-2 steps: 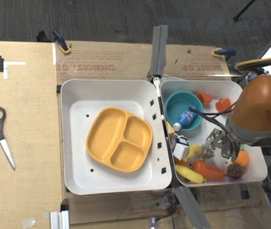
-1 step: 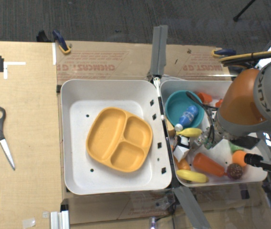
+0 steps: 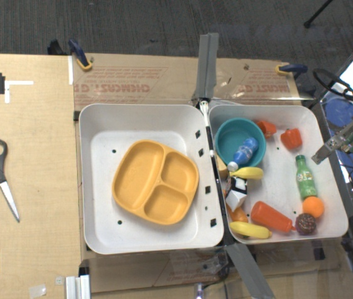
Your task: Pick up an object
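Two shallow white bins sit side by side on a bench. The left bin [image 3: 95, 185] holds a yellow three-compartment plate [image 3: 155, 182], lying flat near its middle.

The right bin [image 3: 325, 142] is crowded. At its far left a teal bowl [image 3: 238, 139] holds a small blue-labelled bottle [image 3: 243, 152] tilted against its near rim. Just near of the bowl lies a banana [image 3: 247, 173], then a small black-and-white carton [image 3: 236, 198]. A second banana [image 3: 249, 230] rests along the near wall, with an orange carrot-shaped piece [image 3: 271, 217] just right of it. A green bottle [image 3: 304, 177] lies toward the right side, an orange ball [image 3: 312, 206] at its near end and a dark brown ball [image 3: 305, 223] just nearer. Two small red pieces [image 3: 291, 138] sit at the far side, right of the bowl.

The gripper [image 3: 325, 152] hangs at the right bin's right edge, apart from every object; whether its fingers are spread or pressed together cannot be told. On the bench at far left lie scissors [image 3: 0, 174].
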Available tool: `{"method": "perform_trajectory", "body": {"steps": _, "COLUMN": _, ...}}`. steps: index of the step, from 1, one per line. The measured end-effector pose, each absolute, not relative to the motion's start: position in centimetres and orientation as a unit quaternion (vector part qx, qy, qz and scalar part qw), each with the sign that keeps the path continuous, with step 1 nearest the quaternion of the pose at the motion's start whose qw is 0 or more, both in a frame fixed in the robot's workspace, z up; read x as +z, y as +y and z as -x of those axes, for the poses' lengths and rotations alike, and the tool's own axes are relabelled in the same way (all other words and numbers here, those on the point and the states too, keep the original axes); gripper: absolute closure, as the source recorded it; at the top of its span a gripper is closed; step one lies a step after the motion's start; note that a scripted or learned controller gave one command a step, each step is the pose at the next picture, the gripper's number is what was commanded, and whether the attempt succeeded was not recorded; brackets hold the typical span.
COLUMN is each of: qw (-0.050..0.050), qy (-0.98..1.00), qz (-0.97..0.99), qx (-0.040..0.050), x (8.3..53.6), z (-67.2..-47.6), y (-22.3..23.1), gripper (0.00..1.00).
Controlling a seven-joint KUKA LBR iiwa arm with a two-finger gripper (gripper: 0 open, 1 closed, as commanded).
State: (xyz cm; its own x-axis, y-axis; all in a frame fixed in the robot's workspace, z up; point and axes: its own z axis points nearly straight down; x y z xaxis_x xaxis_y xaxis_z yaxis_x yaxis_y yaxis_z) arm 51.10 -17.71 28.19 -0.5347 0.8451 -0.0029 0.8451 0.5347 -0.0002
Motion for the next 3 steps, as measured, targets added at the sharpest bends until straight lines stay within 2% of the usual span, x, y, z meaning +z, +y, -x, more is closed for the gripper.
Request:
{"method": "perform_trajectory", "body": {"steps": 1, "qw": 0.000, "qy": 0.884, "qz": -0.468, "qx": -0.0004, "x": 10.4, "z": -49.4, "y": -17.7, "gripper": 1.00}}
{"method": "perform_trajectory", "body": {"steps": 2, "qw": 0.000, "qy": 0.914, "qz": -0.406, "qx": 0.0001, "x": 9.1, "z": -47.8, "y": -9.9, "gripper": 1.00}}
{"method": "perform_trajectory", "body": {"steps": 3, "qw": 0.002, "qy": 0.972, "qz": -0.235, "qx": -0.0001, "x": 13.6, "z": -47.9, "y": -13.2, "gripper": 1.00}}
